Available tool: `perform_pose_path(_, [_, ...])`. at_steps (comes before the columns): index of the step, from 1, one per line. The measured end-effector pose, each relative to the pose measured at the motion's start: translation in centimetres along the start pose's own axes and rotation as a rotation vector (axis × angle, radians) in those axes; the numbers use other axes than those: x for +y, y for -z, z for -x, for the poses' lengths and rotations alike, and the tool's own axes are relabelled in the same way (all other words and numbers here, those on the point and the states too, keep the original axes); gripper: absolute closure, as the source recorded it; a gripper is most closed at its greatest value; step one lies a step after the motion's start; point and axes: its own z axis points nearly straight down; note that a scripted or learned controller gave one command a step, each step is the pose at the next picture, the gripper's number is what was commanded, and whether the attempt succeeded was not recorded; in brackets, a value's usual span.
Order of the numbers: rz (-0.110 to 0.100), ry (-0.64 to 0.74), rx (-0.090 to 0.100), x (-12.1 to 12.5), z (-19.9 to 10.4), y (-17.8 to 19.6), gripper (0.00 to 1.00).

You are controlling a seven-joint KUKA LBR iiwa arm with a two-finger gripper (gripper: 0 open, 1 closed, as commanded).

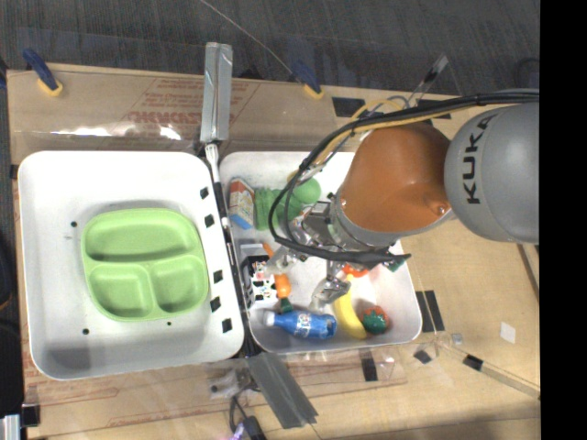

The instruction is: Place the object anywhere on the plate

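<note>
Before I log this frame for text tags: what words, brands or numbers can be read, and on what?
"KUKA": on the grey arm, running sideways.
Red print on the cardboard behind the bins: too faint to read.
Label on the blue bottle: too small to read.
Black-and-white pack: pattern, nothing legible.

Plate (142, 262): light green, three compartments, lying flat, centre of left bin | Objects: blue bottle (301, 324) on its side, yellow banana (348, 313), both in right bin, front edge
</note>
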Motion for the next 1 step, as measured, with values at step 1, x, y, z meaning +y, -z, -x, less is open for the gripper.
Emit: perform_pose_path(1, [-0.002,0.006,-0.002,-0.01,0.29,1.08,1.00])
